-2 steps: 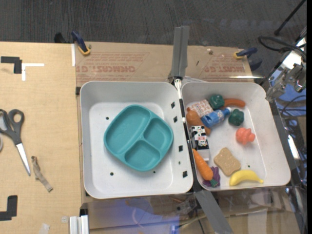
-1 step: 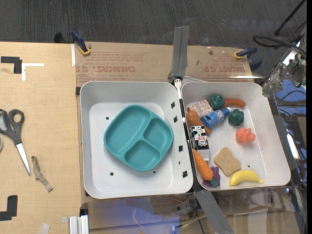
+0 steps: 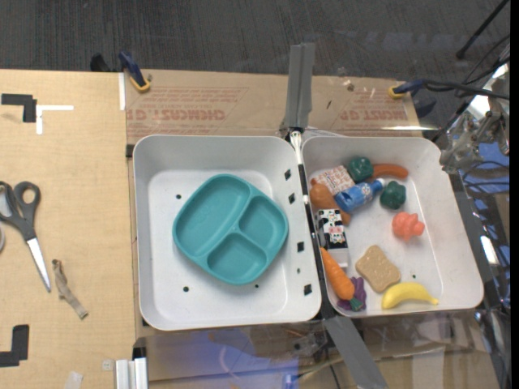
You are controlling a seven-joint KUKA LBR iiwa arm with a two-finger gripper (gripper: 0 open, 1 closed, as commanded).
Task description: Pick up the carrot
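You see two white bins side by side on a cardboard-covered bench [image 3: 65,177] over dark carpet. The arm [image 3: 478,140] stands at the right bin's [image 3: 454,241] far right corner; whether it is clenched or released cannot be told. The carrot [image 3: 336,274] lies well to the arm's left and nearer you, along the inner wall, beside a toast slice [image 3: 378,267]. Farther left, the left bin [image 3: 154,241] holds a teal divided plate [image 3: 231,229]. Scissors [image 3: 24,217] lie on the bench.
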